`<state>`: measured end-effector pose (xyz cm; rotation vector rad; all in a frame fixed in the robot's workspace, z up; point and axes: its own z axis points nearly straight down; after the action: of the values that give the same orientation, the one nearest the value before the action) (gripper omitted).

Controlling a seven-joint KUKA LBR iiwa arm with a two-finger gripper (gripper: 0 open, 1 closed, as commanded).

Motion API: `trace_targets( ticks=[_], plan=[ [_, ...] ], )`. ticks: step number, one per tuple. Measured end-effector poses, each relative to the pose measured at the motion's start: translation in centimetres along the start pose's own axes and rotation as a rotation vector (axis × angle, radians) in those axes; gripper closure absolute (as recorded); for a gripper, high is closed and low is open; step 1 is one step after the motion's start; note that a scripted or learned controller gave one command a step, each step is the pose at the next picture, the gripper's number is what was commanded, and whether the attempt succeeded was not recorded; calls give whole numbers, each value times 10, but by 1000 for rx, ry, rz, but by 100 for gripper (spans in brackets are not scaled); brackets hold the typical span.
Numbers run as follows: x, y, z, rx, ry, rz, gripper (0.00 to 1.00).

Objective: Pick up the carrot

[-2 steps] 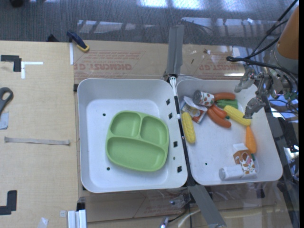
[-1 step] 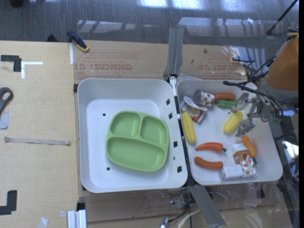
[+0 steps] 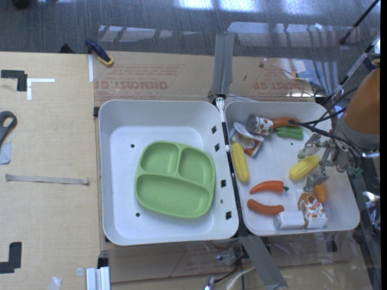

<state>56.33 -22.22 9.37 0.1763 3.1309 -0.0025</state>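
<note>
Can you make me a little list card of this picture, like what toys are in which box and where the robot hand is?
left bin: green plastic divided plate
right bin: yellow toy corn cob, orange toy carrot with green top, reddish toy sausage, yellow toy banana, small printed cartons
gripper: low over the right bin's right side, by the banana
carrot status: lying loose on the bin floor

Glossy white plastic bins point(image 3: 115, 222); matt green plastic tray point(image 3: 175, 180).

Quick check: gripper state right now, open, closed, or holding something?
Gripper: cannot be told; it sits low in the right bin, beside a yellow toy.
</note>
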Motion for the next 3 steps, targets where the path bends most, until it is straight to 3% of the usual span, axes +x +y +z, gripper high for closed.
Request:
trace_targets(
  ticks=[1,2,3],
  plan=[
    [-3,2,-11,2,-7,-5,100],
    [65,-7,0,0,0,-260,100],
    [62,-6,-11,3,-8,-263,100]
  ],
)
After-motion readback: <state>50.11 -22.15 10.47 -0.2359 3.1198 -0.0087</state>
